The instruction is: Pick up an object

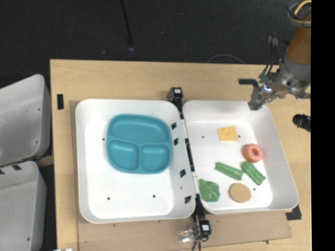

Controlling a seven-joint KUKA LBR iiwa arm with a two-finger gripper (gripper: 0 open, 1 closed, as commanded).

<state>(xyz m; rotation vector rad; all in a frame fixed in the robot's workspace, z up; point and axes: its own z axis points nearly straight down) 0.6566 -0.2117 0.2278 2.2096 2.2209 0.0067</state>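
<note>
- You have two white bins side by side on the wooden bench (131, 77); the left bin (89, 192) holds a teal divided plate (139, 143), lying flat, well apart from everything else.
- The right bin (280, 192) holds all the loose pieces: a yellow cheese square (227, 134) near the middle, a pink doughnut (253, 152) just right of and below it, two green bean pods (229, 170) (253, 172) lying slantwise below that, a round tan biscuit (240, 193) near the front, and a green leafy piece (209, 190) close to the divider between the bins.
- The longer pod, the shorter pod and the biscuit sit close together; you cannot tell whether the two pods touch.
- The gripper (256, 103) hangs over the far right corner of the right bin, near its rim, with nothing between its tips and well apart from the cheese square, the nearest piece.
- Its tips are small and dark against the bin wall, so you cannot tell how far apart they stand.
- The arm (298, 51) is cut off at the right side, orange band showing above the wrist, with cables looping beside it.
- Small black clips (176, 93) sit at the seam between the bins, at the far and near ends.
- White panels (21, 124) stand off the bench to the left, partly cut off.
</note>
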